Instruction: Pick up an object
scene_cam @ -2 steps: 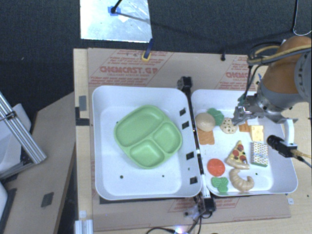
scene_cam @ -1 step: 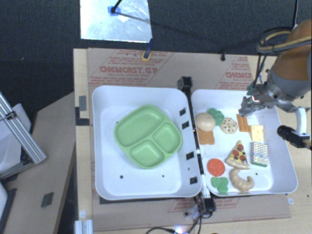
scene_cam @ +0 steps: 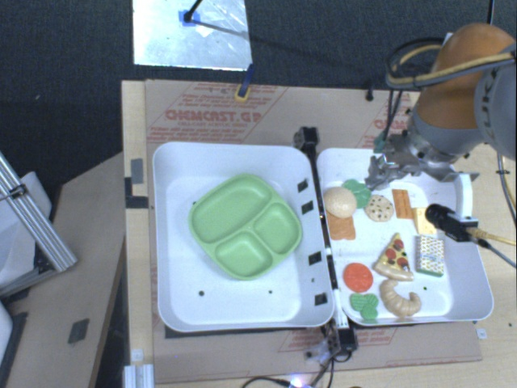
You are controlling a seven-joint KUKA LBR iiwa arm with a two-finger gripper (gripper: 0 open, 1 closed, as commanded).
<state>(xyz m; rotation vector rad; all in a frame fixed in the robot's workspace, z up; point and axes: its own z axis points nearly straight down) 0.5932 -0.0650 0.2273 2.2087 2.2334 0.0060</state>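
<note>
My gripper point(scene_cam: 378, 170) hangs over the back of the right bin point(scene_cam: 477, 285), just above a green leafy piece point(scene_cam: 356, 192) and next to a cookie point(scene_cam: 379, 208). Nothing shows between its fingers. Toy foods lie in that bin: a round bun point(scene_cam: 339, 202), an orange strip point(scene_cam: 342, 228), a cracker point(scene_cam: 401, 201), a pizza slice point(scene_cam: 393, 257), a tomato slice point(scene_cam: 358, 277), a croissant point(scene_cam: 400, 299), a green broccoli piece point(scene_cam: 364, 306) and a patterned wafer block point(scene_cam: 430, 255).
The left bin point(scene_cam: 174, 297) holds a green divided plate point(scene_cam: 245, 226). A black divider with clips point(scene_cam: 317, 217) runs between the bins. The arm's grey and orange body point(scene_cam: 460, 79) looms over the right bin's back corner. A foil sheet point(scene_cam: 192, 23) lies behind the bench.
</note>
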